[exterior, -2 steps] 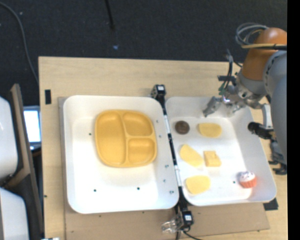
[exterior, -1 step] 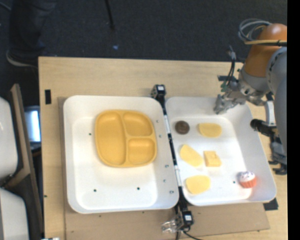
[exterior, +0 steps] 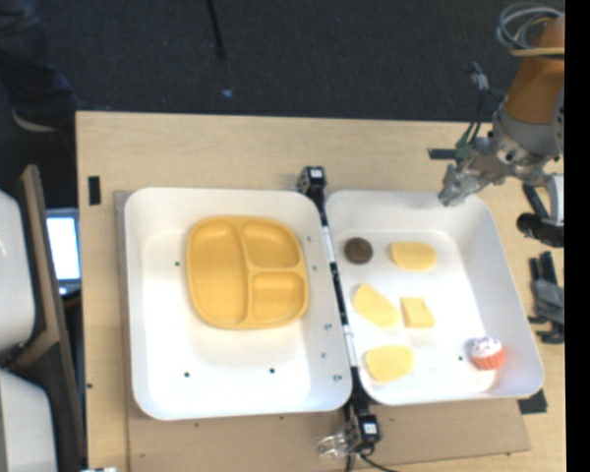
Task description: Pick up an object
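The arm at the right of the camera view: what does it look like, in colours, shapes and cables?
The arm has a rounded orange band above a grey metallic wrist. Thin pale cable loops arch over its top, and a dark wire runs down its left side. The gripper is a small grey metal part with dark fittings. Its details are too blurred to tell.

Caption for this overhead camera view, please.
Gripper at the right bin's far rim; food pieces inside; yellow plate in the left bin.

Orange band [exterior: 536,85] wraps the grey arm [exterior: 531,131], pale cable loops [exterior: 521,23] on top, metal-grey gripper [exterior: 455,187] at its tip.
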{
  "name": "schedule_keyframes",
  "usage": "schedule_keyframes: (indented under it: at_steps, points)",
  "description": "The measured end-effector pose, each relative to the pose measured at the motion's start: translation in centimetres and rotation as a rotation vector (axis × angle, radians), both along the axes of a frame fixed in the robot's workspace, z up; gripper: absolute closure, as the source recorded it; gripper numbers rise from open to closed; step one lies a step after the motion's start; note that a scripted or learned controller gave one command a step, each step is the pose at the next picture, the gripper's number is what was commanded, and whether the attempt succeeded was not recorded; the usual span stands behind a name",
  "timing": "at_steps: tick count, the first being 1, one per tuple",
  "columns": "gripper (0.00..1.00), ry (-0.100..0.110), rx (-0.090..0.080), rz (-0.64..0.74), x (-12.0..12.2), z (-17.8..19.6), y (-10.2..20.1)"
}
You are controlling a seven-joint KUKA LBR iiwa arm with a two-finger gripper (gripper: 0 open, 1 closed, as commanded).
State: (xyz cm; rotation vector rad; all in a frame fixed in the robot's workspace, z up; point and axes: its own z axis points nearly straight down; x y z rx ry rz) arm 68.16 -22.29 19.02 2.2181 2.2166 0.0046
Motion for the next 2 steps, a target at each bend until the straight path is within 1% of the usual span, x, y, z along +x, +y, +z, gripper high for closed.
schedule_keyframes:
  at_steps: [1, 2]
  points:
    - [1.00, -0.001, 0.000, 0.001, 0.4, 6.3, 0.3]
    - [1.00, 0.002, 0.001, 0.001, 0.4, 10.0, 0.2]
